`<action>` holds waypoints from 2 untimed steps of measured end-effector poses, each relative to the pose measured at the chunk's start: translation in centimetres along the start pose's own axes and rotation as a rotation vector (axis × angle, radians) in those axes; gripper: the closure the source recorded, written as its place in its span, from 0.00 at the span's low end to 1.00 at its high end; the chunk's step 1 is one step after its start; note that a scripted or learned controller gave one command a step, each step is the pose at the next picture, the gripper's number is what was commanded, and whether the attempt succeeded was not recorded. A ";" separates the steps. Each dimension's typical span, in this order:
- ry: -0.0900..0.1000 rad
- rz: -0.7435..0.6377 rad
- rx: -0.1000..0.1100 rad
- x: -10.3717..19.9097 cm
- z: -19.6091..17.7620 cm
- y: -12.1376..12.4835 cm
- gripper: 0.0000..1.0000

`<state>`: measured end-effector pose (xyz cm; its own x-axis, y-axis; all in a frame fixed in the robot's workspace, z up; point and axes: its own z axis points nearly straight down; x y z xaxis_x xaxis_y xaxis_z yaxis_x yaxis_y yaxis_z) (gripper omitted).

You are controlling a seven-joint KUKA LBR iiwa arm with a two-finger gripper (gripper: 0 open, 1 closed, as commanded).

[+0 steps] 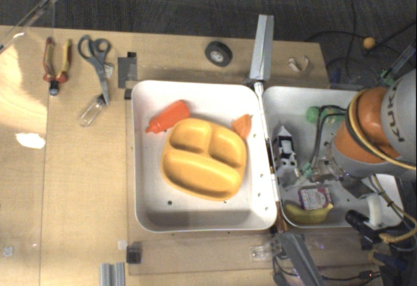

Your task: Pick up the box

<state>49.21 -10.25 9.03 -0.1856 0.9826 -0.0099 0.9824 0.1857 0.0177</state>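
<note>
Box [314, 198] lies just below hand [287, 159] in right bin [287, 99]; hand's spread unclear.

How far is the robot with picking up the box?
Done: the arm has reached into the right bin, and the tool is low by the bin's left wall. In hand: nothing that I can see. Left: the small dark red box lies flat beside the banana, apart from the tool, so grasping and lifting remain.
</note>
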 end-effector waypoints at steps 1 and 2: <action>0.006 0.164 0.012 -2.0 -8.5 -0.5 0.00; 0.005 0.149 0.003 0.0 0.1 0.0 0.00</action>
<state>49.17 -10.29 8.97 -0.0375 0.9993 -0.0024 0.9992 0.0376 0.0155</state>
